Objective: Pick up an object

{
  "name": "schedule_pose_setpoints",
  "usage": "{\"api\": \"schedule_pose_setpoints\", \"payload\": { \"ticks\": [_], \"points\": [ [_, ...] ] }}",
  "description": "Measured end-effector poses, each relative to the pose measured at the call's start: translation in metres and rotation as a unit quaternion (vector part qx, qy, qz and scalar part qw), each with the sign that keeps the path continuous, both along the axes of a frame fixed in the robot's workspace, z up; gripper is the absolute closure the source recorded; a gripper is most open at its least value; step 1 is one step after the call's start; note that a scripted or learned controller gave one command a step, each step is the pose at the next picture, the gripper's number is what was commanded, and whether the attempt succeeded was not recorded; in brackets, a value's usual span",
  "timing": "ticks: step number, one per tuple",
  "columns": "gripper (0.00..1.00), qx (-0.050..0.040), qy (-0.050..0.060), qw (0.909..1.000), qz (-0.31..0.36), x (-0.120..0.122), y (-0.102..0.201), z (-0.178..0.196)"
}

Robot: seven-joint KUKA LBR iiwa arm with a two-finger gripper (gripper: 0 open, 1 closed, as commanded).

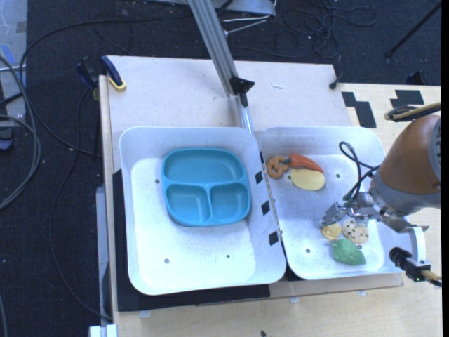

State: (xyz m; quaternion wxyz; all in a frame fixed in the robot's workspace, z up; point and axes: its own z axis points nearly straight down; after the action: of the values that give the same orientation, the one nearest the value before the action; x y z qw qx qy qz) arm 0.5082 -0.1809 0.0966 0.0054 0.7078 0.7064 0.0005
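a: what's the bench like from your end?
b: i see a pale board (210, 90) on dark carpet (56, 34) strewn with cables (330, 20), and two white bins (203, 258).
a: and the gripper (342, 217)?
b: low in the right bin, just beside the cookie (356, 232) and a yellow piece (331, 231); i cannot tell its state.

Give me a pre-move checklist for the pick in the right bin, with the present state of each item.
1. Gripper is over the right bin: ok.
2. A target lies close below it, the small yellow piece and the cookie: ok.
3. Target stands apart from its neighbours: not ok; cookie, yellow piece and green leaf are bunched together.
4. Something between the fingers: cannot tell.
5. Black cable stays off the carrot, pretzel and yellow slice: ok.
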Motion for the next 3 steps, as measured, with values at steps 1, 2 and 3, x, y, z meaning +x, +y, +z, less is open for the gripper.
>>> {"api": "schedule_pose_setpoints", "payload": {
  "ticks": [1,2,3],
  "points": [
    [0.00,0.0016,-0.001,1.0000,0.001,0.004,-0.001,0.002],
    [1.00,-0.0033,-0.007,1.0000,0.000,0.006,-0.004,0.014],
    [1.00,0.0028,0.002,1.0000,0.002,-0.002,0.000,0.064]
  ]
}}
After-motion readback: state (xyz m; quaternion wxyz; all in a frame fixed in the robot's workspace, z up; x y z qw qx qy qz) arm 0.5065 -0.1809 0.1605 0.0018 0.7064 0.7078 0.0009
